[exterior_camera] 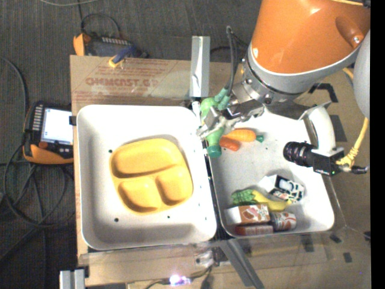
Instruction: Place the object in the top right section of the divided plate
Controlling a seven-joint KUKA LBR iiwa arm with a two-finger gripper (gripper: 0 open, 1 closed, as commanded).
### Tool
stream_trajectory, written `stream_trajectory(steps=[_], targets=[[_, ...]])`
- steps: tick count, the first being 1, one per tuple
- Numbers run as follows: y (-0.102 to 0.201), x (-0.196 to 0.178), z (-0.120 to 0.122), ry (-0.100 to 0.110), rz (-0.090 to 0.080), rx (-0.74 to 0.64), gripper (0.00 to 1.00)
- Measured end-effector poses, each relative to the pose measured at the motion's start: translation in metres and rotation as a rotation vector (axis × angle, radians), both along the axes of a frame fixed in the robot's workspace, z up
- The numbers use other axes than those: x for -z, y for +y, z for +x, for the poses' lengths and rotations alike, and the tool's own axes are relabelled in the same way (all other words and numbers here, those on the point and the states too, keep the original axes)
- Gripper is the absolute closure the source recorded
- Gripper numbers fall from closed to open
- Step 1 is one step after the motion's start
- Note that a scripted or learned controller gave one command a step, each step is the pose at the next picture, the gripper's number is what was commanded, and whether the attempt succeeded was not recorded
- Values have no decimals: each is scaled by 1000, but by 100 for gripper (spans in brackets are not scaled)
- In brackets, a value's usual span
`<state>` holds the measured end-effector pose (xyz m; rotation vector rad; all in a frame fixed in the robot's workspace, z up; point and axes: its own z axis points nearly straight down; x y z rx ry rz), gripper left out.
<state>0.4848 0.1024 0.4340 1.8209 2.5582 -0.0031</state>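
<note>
Two white bins (90,233) sat mid-frame; the gripper (212,125), state unclear, hovered beside the carrot (237,138). Grasping came first, then carrying to the plate (152,174).

The arm (307,35) shows a broad, glossy orange shell, rounded like a dome, above a grey metal wrist ring. Thin dark cables run along the wrist. The end effector (213,125) has pale metal fingers with green tips (details blur there), all compact and mechanical.
</note>
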Motion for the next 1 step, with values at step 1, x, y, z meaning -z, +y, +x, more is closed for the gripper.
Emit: stream_trajectory(steps=[1], targets=[[-23,252,-2,6,1,98,100]])
